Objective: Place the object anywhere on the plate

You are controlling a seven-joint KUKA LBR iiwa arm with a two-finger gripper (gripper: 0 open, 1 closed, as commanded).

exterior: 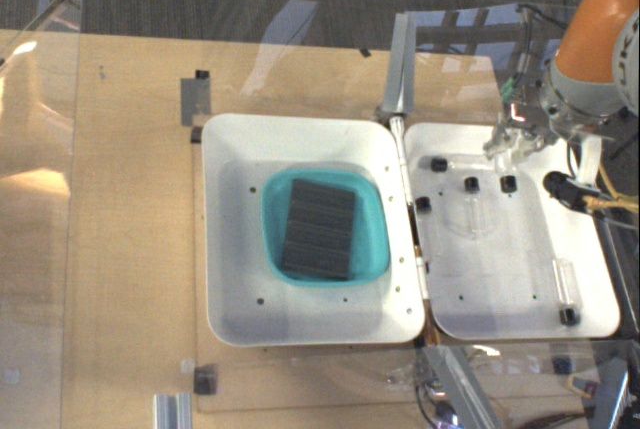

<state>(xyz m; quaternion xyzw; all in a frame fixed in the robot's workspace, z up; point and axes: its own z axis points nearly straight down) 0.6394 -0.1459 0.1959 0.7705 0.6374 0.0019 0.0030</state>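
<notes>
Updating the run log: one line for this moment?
object: dark ridged block lying on teal plate | plate: in left bin | gripper: over right bin

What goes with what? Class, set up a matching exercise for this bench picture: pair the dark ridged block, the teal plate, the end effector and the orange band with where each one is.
Things:
1. dark ridged block
2. teal plate
3. end effector
4. orange band

Places:
A. top right corner of the view, on the arm
B. over the far edge of the right bin
C. lying on the plate
D. in the middle of the left bin

Pairs: 1-C, 2-D, 3-B, 4-A
</notes>
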